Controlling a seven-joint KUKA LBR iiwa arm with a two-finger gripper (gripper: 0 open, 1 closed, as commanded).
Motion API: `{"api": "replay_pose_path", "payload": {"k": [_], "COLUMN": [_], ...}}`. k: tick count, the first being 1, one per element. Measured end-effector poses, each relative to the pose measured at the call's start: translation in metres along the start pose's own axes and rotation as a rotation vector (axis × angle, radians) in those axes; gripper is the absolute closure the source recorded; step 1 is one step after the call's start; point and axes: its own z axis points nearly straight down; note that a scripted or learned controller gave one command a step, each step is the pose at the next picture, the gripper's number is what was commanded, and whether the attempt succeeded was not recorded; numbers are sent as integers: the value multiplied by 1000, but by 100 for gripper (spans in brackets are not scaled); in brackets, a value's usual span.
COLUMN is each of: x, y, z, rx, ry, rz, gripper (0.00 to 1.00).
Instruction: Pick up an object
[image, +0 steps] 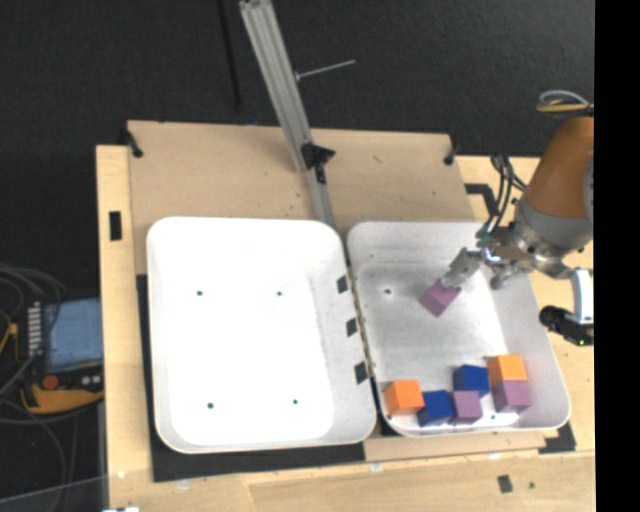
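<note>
- Pale wood makes up the tabletop (115, 300), and its near edge runs along the bottom of the camera view.
- Nearest in the right bin (400, 250) lies a cluster of small blocks along the front wall: an orange block (404, 396), a blue block (436, 407) just beside it, a purple block (467, 405), a second blue block (471, 379) behind that, and at the right an orange-topped block (508, 368) against another purple one (514, 393).
- The left bin (245, 330) sits touching the right one, side by side.
- Farther back in the right bin, a lone purple cube (438, 297) shows tilted at the tip of the hand (462, 272); I cannot tell whether the hand grips it or merely touches it.
- The grey arm (560, 190) with its orange band enters from the right.
- A brown board (230, 170) lies behind the bins, crossed by a slanting metal rail (285, 95).
- Dark carpet (120, 60) covers the floor beyond, with cables (30, 290) and a small blue-screened device (72, 335) at the left.
</note>
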Motion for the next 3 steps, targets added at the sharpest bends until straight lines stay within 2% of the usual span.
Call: {"api": "replay_pose_path", "payload": {"k": [1, 2, 3], "x": [-9, -10, -11], "y": [5, 7, 6], "z": [36, 25, -19], "rx": [-19, -23, -8], "ry": [-4, -3, 0], "rz": [-4, -2, -3], "gripper": [0, 100, 100]}}
